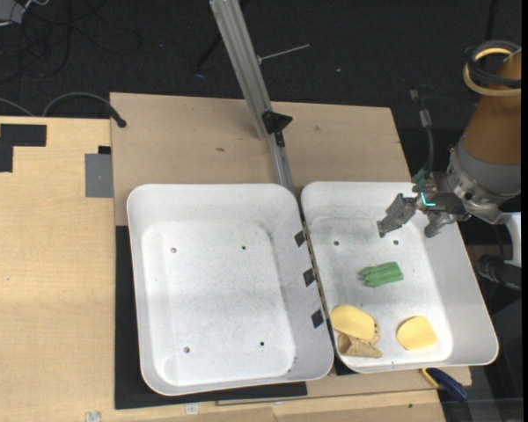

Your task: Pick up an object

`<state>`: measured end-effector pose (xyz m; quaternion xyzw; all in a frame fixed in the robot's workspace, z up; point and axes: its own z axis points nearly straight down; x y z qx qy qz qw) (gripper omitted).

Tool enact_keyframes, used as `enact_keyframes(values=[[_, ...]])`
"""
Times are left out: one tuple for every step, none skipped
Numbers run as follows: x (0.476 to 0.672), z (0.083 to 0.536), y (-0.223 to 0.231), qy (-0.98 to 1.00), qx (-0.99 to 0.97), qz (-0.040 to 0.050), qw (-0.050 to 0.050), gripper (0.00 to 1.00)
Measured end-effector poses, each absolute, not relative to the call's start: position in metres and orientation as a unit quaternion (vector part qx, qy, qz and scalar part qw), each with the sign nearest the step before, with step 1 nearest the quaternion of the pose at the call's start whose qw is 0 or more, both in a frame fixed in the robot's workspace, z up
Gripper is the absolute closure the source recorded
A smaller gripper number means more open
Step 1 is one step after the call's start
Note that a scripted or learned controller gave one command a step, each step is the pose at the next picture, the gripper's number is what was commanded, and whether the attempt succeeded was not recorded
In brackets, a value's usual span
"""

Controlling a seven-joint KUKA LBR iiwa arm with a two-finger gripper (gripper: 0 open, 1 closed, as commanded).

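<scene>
A single green object (382, 275) lay in the middle of the right bin (475, 310), flat on the floor and touching nothing. Nearer the front edge I counted two yellow pieces: one rounded yellow lump (354, 321) by the bin's left wall, with a tan scrap (361, 348) tucked against its front, and one yellow wedge (416, 332) toward the front right corner. That made four things in all in that bin. The green one had bare white floor on every side, with the widest room behind it and to its left. My gripper (417, 221) hung over the back half of the same bin, its two fingers spread apart with nothing between them. The green object sat in front of it and a little to the left, near but clearly apart. The left bin (158, 202) stood beside, the two sharing a middle rim.
</scene>
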<state>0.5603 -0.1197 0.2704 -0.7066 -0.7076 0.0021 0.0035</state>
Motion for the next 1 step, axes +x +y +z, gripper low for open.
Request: enact_keyframes(values=[[0.5608, 0.2728, -0.1211, -0.707, -0.708, 0.0008, 0.001, 0.00]])
